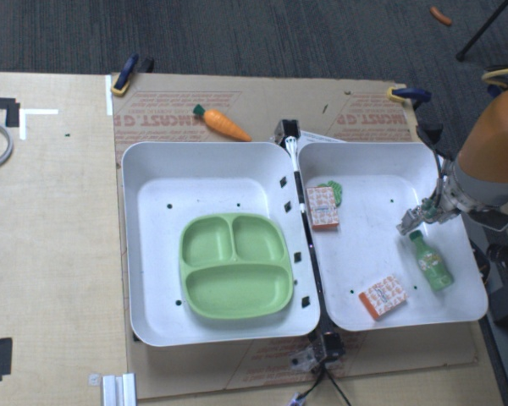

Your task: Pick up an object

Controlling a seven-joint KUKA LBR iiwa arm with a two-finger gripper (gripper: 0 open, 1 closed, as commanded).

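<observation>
In the right bin (pixel 364 172) lie a green bottle (pixel 431 263) near the right wall, an orange-and-white carton (pixel 383 297) near the front, and a pink-and-white carton (pixel 323 207) at the left with a small green item (pixel 333 192) behind it. My gripper (pixel 417 218) hangs low over the right side of this bin, just above the bottle's cap end. The grey arm with its orange band (pixel 494 142) comes in from the right. Nothing shows in the gripper.
The left bin (pixel 152 176) holds a green divided plate (pixel 235 266). A toy carrot (pixel 223 123) lies on the cardboard behind the bins. Blue clamps (pixel 125 73) (pixel 411 96) sit at the cardboard's back corners, and a black clip (pixel 288 130) joins the bins.
</observation>
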